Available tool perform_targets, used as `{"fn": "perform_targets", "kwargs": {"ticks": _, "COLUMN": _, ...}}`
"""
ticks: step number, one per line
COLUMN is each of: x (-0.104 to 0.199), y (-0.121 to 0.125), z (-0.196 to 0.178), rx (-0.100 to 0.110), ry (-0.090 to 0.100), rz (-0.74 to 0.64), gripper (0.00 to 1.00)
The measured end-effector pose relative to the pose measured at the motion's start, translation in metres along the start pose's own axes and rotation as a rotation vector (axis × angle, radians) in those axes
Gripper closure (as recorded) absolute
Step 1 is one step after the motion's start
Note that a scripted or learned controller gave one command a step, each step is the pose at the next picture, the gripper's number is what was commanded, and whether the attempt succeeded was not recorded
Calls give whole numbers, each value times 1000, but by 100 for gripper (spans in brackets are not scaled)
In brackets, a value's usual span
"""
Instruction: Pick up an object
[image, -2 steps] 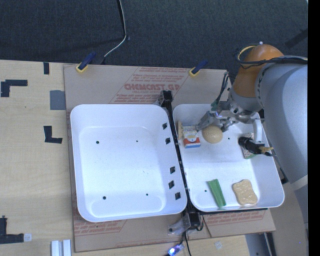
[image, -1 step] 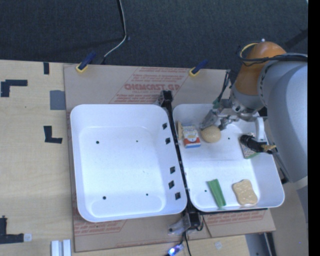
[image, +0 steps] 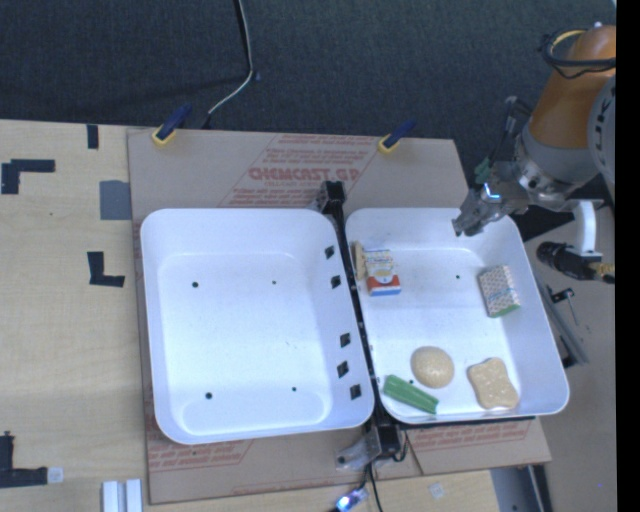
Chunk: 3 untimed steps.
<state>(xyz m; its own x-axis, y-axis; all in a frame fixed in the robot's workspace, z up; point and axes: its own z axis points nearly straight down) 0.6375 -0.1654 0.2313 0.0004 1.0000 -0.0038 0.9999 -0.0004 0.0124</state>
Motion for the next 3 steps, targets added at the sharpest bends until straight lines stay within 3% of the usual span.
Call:
{"fn": "perform_targets", "kwargs": {"ticks": 1, "x": 56, "y": -3, "z": -1, "rx": 13, "ry": 4, "rz": -6, "gripper": 100}}
{"fn": "perform_targets", "kwargs": {"ticks": 2, "x": 122, "y": -17, "z": -42, "rx": 9, "ry": 6, "rz": -9, "gripper": 100}}
{"fn": "perform_targets", "kwargs": {"ticks": 3, "x": 199, "y": 4, "z": -123, "rx": 4, "ry": 6, "rz": -10, "gripper": 100}}
